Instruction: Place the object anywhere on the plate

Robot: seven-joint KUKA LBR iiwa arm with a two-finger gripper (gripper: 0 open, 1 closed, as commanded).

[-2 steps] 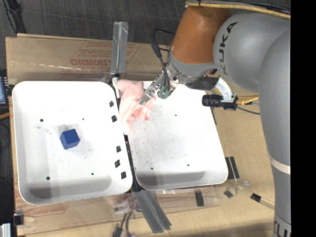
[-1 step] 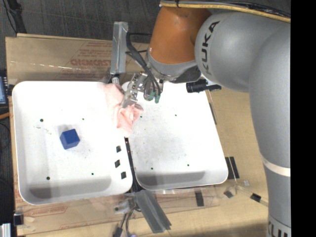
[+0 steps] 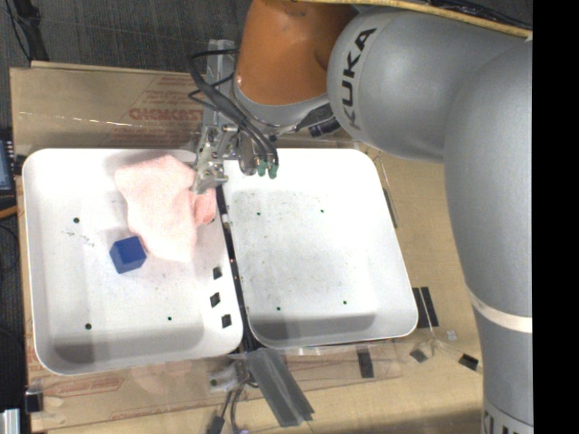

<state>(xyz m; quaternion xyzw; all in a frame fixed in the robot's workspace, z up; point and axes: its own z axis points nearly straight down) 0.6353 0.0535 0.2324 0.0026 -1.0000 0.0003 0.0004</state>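
A small blue cube (image 3: 128,254) lies in the left bin (image 3: 54,333), left of its middle. Just up and right of the cube lies a pale pink, soft-looking item (image 3: 163,204) that reaches toward the bin's right wall. My gripper (image 3: 210,168) hangs low over the upper right corner of the left bin, at the pink item's top right edge and well away from the cube. I see nothing clearly held in it. The wrist and its cables hide the pink item's far corner.
The right bin (image 3: 317,251) sits beside the left one, sharing a raised divider (image 3: 231,269). The big grey arm (image 3: 434,80) with its orange band fills the upper right and overhangs the right bin's back edge. Cardboard (image 3: 99,107) lies behind the bins.
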